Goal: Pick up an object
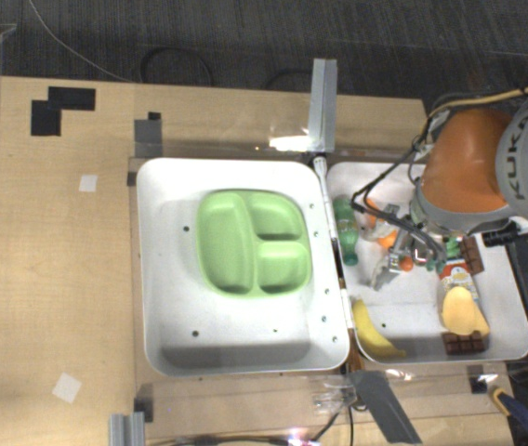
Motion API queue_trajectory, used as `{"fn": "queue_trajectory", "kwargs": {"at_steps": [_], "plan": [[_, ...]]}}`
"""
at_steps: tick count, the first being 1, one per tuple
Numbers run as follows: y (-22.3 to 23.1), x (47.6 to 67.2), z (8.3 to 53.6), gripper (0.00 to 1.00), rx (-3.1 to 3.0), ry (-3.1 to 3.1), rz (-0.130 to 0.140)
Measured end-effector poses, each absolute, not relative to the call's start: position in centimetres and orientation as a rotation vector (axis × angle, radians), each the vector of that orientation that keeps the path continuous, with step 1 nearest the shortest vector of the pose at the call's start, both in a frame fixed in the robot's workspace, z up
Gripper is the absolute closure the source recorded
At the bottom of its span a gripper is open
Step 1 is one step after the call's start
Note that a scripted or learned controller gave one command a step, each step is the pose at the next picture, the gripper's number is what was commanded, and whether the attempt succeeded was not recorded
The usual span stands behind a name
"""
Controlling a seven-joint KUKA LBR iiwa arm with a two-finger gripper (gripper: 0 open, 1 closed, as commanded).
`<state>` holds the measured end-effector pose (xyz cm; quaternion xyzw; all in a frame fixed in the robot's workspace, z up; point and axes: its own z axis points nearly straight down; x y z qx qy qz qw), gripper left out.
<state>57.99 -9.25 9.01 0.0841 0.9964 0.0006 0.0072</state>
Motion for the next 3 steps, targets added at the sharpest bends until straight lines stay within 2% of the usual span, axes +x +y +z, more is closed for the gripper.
{"fn": "queue_trajectory", "kwargs": {"at_steps": [1,2,3], "plan": [[-11.2,62.4,8.9,0.00,0.550,3.080,0.002],[-9.8,58.5,9.0,0.00,0.578,3.074,0.001],[-10.1,62.8,8.9,0.00,0.389,3.104,0.001]]}}
